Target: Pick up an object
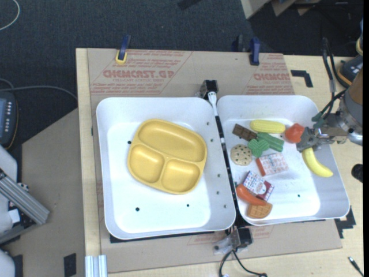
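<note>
My gripper [310, 139] reaches in from the right over the right bin [300, 105]. It hangs just above the upper end of a yellow banana [319, 163] and right beside a red tomato [294, 133]. From this slanted view I cannot make out whether it touches either one. West of it lie a yellow corn cob [267, 126], a green piece [265, 143], a brown chocolate bar [244, 133], a cookie [240, 153] and a red-and-white packet [271, 164].
Near the right bin's front lie a small packet [254, 183], an orange carrot [249, 195] and a waffle [259, 211]. The left bin [115, 212] holds a yellow divided plate [166, 155]. The arm's wrist [353, 117] and cables stand over the right rim.
</note>
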Controlling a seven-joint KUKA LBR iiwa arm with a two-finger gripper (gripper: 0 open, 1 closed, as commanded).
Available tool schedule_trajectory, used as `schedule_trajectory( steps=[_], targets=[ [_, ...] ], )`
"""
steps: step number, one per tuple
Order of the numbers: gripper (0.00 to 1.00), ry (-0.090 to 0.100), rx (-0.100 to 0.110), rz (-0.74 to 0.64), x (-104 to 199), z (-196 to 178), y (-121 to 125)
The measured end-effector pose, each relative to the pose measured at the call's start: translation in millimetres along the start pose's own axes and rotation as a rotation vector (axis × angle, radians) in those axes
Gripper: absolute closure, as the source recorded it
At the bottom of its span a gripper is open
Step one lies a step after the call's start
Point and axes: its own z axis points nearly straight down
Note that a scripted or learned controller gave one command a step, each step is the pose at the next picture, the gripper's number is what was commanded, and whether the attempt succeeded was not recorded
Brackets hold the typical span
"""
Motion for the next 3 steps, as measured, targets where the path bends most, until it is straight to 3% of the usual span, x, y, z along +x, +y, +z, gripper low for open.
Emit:
schedule_trajectory(
  steps=[2, 3],
  targets=[
    [1.0, 0.001, 0.003, -0.001, 120.9, 14.3, -3.3],
    [1.0, -0.002, -0.001, 0.005, 123.1, 3.2, 5.9]
  ],
)
